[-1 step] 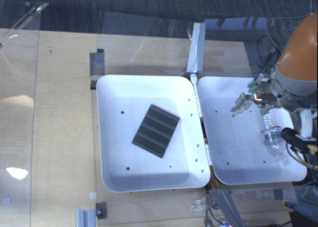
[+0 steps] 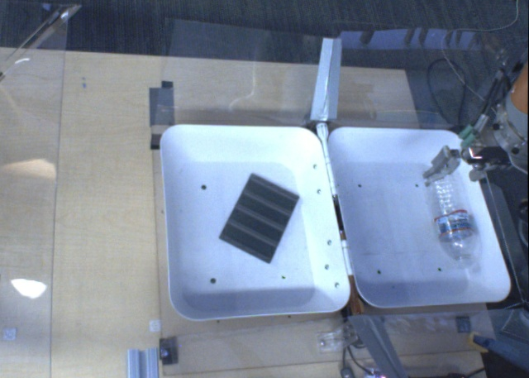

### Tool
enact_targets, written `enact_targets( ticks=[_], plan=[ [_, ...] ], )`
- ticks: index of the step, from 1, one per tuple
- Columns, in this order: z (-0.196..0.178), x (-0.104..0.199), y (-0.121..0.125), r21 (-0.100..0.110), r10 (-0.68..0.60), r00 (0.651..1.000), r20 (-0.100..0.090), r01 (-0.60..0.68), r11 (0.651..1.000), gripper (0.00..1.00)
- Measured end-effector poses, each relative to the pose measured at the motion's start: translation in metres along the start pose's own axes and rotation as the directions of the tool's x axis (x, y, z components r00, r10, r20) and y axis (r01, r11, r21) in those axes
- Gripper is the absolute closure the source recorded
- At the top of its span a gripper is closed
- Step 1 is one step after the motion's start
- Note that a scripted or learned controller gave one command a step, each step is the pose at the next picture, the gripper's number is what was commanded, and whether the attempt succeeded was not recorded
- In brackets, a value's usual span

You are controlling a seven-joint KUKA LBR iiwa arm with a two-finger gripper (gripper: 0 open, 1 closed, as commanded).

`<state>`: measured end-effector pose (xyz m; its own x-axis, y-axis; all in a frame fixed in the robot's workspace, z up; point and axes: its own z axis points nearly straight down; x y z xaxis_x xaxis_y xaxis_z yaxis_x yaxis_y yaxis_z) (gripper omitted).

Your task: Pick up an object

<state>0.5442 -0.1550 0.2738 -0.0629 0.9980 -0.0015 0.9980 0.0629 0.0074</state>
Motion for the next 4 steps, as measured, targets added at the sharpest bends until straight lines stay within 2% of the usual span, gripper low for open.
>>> enact_targets(
  ticks=[1, 2, 3, 4],
  plan=[
    [-0.012, 0.001, 0.002, -0.007, -0.003, 1.000, 0.000, 0.003, 1.000, 1.00],
    [-0.012, 0.001, 0.002, -0.007, -0.003, 1.000, 0.000, 0.003, 1.000, 0.00],
    [0.096, -0.049, -0.011, 0.004, 0.011, 1.000, -0.001, -0.011, 1.000, 0.00],
    [0.185, -0.052, 0.011, -0.004, -0.056, 0.998, 0.003, 0.056, 0.998, 0.00]
  ],
)
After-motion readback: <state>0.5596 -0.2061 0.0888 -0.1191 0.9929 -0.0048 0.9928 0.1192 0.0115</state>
